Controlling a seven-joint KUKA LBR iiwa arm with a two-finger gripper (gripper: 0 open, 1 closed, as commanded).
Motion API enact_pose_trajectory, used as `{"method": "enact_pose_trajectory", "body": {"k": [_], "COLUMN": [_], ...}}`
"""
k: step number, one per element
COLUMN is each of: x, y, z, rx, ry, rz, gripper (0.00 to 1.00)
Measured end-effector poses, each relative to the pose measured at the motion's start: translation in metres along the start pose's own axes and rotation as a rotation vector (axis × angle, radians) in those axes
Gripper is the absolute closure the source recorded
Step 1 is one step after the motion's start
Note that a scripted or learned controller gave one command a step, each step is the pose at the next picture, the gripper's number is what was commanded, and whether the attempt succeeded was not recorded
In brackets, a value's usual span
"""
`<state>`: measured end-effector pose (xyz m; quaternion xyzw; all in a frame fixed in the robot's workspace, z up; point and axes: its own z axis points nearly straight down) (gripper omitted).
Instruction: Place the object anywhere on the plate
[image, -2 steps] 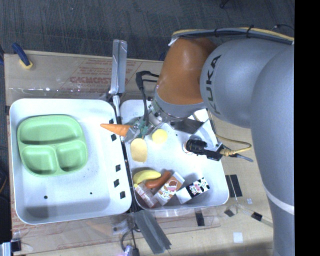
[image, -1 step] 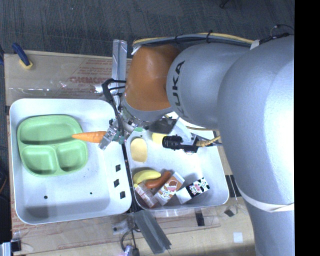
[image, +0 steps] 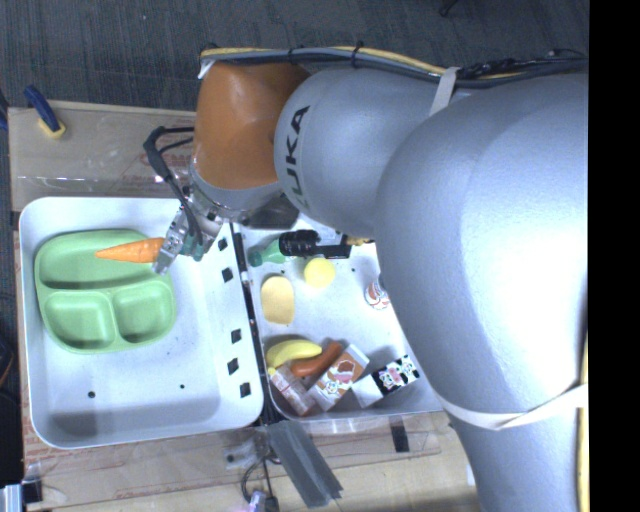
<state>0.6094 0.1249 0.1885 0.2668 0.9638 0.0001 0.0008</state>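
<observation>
Carrot over the plate, release pending

The fingers (image: 172, 245) grip the carrot (image: 130, 251) by its thick end above the green plate's (image: 100, 325) long top compartment, in the left bin (image: 200, 390); next, probably, lower slightly, open, and lift clear.

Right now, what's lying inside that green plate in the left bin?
A carrot lies in the plate's long upper compartment, its thick end at the fingers. The two lower compartments look bare. The carrot's thick end is partly covered by the fingers.
</observation>
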Motion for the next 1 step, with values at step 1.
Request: {"method": "enact_pose_trajectory", "body": {"k": [1], "x": [-0.0001], "y": [-0.0001], "z": [-0.0001], "rx": [0.0], "ry": [0.0], "rz": [0.0], "gripper": [0.0]}}
